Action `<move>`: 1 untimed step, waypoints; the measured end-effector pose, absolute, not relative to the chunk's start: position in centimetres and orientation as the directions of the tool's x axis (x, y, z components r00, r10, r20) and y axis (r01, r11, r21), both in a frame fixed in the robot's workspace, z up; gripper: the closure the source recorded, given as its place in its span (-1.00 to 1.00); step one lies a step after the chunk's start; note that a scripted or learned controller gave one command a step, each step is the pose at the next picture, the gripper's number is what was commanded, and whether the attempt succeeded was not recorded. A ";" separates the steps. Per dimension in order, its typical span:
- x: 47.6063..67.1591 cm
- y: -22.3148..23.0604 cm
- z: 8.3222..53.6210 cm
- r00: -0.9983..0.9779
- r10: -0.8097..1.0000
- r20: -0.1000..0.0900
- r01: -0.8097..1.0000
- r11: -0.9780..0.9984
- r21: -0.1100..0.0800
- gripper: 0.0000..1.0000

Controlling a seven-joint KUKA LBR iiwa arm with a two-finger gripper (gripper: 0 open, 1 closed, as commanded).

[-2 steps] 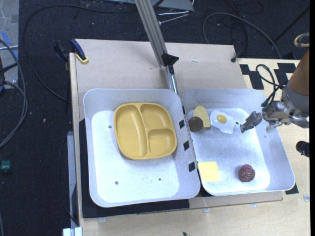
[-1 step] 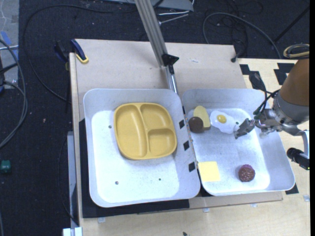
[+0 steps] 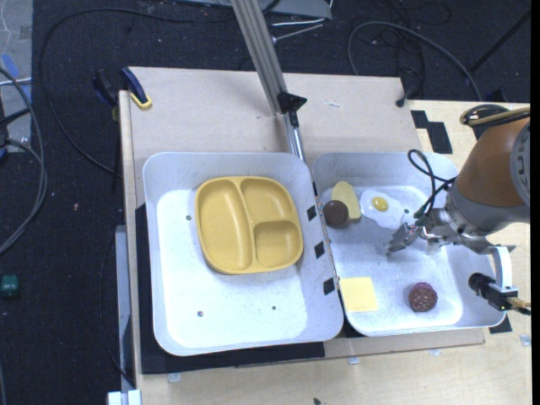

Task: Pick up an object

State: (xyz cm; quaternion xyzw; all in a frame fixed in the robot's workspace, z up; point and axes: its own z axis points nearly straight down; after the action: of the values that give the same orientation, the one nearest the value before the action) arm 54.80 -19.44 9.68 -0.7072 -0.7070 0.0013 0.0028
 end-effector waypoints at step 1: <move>55.0 -19.5 11.1 0.000 1.000 -0.001 1.000 0.000 0.001 1.00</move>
State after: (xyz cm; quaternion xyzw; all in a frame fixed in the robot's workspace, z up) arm 54.99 -19.53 11.08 -0.7073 -0.7070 -0.0001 -0.0008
